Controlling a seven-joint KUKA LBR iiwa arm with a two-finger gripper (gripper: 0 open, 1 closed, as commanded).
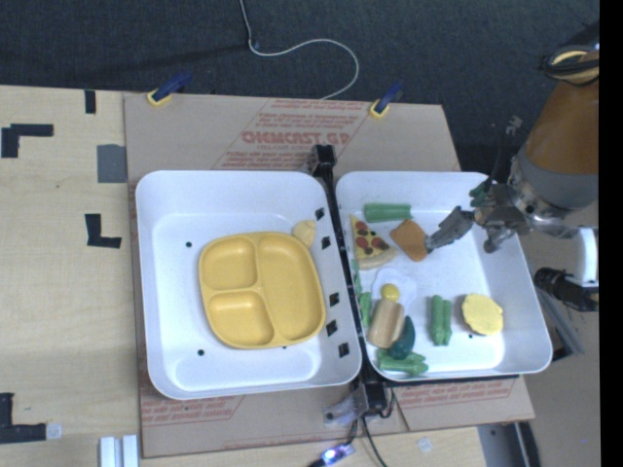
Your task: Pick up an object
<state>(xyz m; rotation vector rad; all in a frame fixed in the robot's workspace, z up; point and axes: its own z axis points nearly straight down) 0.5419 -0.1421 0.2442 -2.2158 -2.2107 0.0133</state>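
The brown wedge [410, 239] lies in the right bin [506, 358], long axis slanting from upper left to lower right. The gripper [459, 228] hangs just beside it to the right, fingers spread, grasping nothing. Around it: one pizza slice [370, 242], three green pieces [387, 210] [440, 319] [404, 363], one yellow disc [482, 313]. The left bin [161, 212] holds one yellow divided tray [261, 289].

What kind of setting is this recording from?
Probably a robot lab's bin-picking bench: two white bins on cardboard, toy food such as a pizza slice, a yellow divided plate, and the end effector above.
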